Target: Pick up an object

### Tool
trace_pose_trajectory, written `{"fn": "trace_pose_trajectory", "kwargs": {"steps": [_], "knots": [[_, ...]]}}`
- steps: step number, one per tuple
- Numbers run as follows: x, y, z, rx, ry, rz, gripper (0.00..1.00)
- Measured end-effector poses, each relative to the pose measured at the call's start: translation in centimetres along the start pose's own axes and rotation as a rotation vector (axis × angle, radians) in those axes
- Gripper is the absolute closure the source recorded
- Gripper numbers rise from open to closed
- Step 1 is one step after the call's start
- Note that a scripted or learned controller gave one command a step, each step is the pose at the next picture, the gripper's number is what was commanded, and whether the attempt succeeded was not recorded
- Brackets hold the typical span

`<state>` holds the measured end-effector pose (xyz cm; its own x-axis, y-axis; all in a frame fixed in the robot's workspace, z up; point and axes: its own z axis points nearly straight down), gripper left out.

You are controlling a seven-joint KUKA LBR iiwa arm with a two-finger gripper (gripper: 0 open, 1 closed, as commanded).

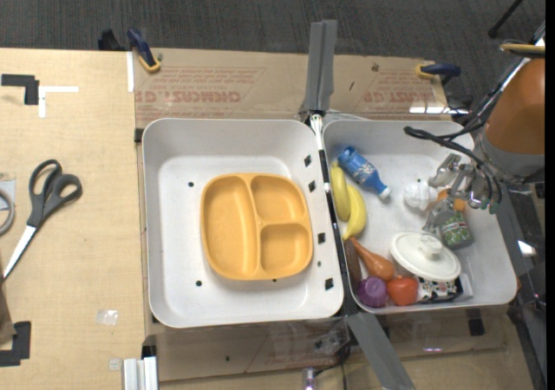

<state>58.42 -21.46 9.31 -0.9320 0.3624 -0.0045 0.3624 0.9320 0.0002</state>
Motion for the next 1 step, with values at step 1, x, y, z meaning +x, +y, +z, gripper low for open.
{"fn": "trace_pose_trajectory", "kwargs": {"steps": [1], "knots": [[-0.7, -0.41, -0.15, 0.0, -0.003, -0.049, 0.0]]}}
